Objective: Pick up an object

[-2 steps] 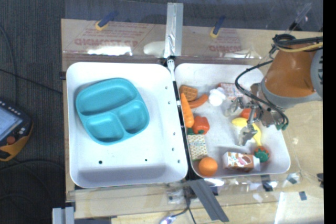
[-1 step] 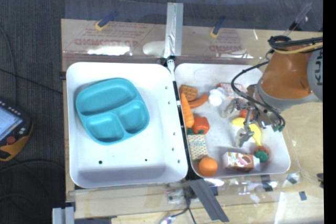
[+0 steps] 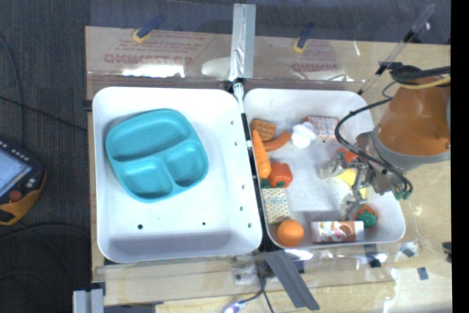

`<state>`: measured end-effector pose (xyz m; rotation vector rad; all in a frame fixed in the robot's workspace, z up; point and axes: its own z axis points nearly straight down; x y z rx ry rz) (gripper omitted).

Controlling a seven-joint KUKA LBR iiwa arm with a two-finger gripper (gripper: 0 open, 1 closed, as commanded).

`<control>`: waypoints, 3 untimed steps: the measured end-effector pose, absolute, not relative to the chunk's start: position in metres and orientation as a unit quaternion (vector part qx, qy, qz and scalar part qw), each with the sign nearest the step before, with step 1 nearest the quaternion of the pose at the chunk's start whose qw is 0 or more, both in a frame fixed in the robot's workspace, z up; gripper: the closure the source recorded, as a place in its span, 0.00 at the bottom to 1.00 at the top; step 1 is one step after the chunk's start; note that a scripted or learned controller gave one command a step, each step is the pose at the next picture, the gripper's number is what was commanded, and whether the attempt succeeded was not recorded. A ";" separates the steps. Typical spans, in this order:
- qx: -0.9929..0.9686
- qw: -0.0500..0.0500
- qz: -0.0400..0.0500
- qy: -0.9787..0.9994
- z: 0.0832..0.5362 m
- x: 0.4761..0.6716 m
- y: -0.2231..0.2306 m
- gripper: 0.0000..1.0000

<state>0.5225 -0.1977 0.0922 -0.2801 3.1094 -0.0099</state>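
Jaws [image 3: 357, 187] blurred among clutter; their grip unreadable.

Orange band [image 3: 415, 121] above grey wrist, black cable [image 3: 350, 121] looping beside it

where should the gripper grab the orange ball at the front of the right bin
Grip the orange ball across its widest part, coming straight down from above. It is round, so no side grips better, but the right bin's front wall lies close in front and a patterned packet touches its rear-left. Probably set the fingers left and right, where a gap separates it from the small bottle.
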 end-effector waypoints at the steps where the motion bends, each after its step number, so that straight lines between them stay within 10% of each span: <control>1: -0.097 0.010 -0.005 0.995 0.092 0.522 -0.181 0.00; 2: -0.097 0.010 -0.005 0.995 0.102 0.523 -0.181 1.00; 3: 0.146 0.013 -0.001 0.989 0.093 0.500 -0.183 1.00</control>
